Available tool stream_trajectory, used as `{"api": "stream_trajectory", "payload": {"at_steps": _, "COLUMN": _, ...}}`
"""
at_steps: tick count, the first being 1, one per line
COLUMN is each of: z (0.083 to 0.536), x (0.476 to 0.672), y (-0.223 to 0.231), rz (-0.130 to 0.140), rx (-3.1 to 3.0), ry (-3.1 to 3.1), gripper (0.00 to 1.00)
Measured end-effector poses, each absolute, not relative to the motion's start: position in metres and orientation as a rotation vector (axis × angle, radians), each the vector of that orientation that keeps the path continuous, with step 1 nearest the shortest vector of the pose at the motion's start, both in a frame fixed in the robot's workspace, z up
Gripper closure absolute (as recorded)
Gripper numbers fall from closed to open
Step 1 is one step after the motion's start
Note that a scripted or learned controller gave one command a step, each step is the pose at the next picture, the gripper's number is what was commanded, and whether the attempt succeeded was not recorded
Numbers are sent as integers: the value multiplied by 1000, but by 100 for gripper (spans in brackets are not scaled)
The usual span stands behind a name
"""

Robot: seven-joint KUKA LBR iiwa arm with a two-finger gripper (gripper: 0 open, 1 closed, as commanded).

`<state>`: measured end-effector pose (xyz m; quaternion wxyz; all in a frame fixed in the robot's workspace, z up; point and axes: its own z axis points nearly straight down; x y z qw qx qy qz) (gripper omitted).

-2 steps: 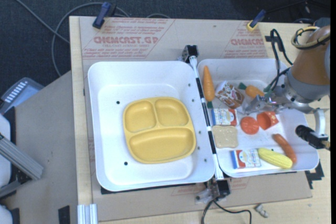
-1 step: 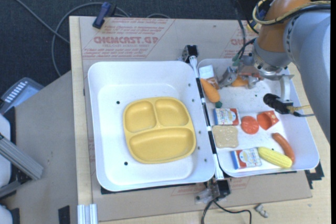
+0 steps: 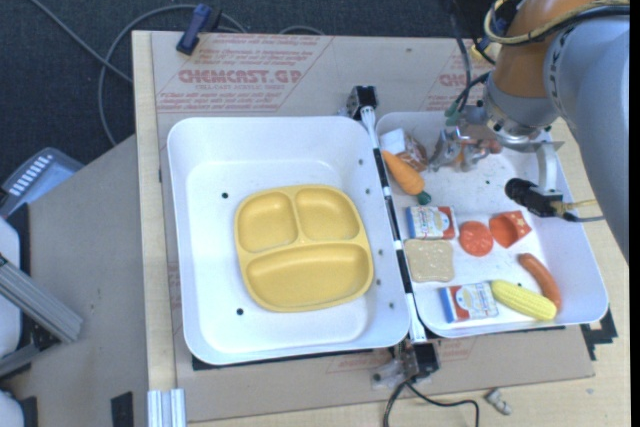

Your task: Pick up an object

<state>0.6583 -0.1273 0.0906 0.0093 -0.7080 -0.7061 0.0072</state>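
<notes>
I see the tan cardboard-covered surface (image 3: 250, 65) carrying two shallow white bins: the left white bin (image 3: 200, 215) holds a yellow three-compartment plastic plate (image 3: 303, 247). The grey arm with its orange band (image 3: 535, 40) reaches into the far end of the right white bin (image 3: 580, 285), its pincer (image 3: 468, 147) low over the bin floor; I cannot tell how it stands or whether it grips anything. Just left of the pincer lies an orange toy carrot (image 3: 404, 173). Nearer me, well apart from it: a yellow corn cob (image 3: 523, 299), a tan bread slice (image 3: 429, 261), a red tomato slice (image 3: 476, 238).
</notes>
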Motion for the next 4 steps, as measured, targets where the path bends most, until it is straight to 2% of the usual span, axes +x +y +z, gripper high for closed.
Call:
{"api": "stream_trajectory", "payload": {"at_steps": 1, "z": 186, "x": 612, "y": -23, "rz": -2, "rx": -2218, "ry": -2223, "gripper": 100}}
{"api": "stream_trajectory", "payload": {"at_steps": 2, "z": 185, "x": 612, "y": -25, "rz": 2, "rx": -2219, "ry": -2220, "gripper": 0}}
{"api": "stream_trajectory", "payload": {"at_steps": 3, "z": 185, "x": 651, "y": -60, "rz": -1, "rx": -2224, "ry": -2223, "gripper": 0}}
{"api": "stream_trajectory", "payload": {"at_steps": 4, "z": 102, "x": 573, "y": -93, "rz": 2, "rx": -2222, "ry": -2220, "gripper": 0}}
